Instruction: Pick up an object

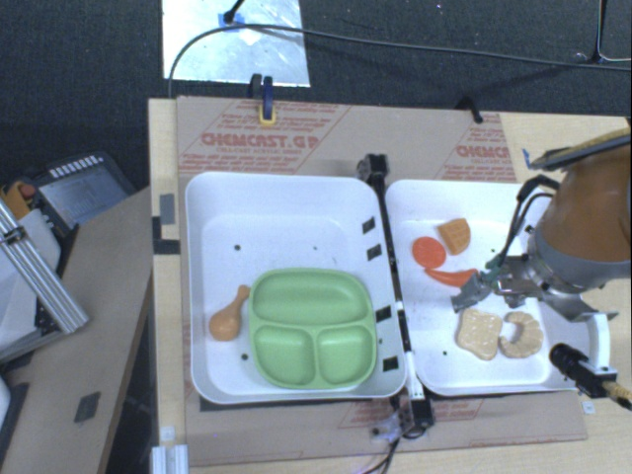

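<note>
In the left bin (pixel 207 265) lie a drumstick (pixel 229 314) and a green tray (pixel 312 326); the right bin (pixel 434 373) holds orange pieces (pixel 440 248) and bread slices (pixel 499 334), the gripper (pixel 472 294) just above them, jaw state unclear

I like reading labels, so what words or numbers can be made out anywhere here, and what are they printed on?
"CHEMCAST GP": red print on the brown board behind the left bin; the last letters are unsure.
Same red print at the board's right corner, angled and too blurred to read for certain.
I can read nothing else.
</note>
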You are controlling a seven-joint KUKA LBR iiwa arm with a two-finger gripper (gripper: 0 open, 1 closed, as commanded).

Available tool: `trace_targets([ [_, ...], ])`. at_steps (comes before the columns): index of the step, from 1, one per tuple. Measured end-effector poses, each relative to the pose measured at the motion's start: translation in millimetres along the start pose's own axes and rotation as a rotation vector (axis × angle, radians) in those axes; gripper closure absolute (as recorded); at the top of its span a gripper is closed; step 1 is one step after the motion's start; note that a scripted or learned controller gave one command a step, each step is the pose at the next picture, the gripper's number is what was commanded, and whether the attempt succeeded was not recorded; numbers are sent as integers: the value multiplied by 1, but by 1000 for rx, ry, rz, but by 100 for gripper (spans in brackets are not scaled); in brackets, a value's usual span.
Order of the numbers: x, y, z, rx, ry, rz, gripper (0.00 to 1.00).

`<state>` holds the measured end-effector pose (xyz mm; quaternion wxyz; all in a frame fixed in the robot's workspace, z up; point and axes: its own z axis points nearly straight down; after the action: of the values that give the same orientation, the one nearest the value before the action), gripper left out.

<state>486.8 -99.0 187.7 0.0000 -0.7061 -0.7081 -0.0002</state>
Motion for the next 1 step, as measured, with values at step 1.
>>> trace_targets([
  [1,-3,5,61,3,1,2,0],
])
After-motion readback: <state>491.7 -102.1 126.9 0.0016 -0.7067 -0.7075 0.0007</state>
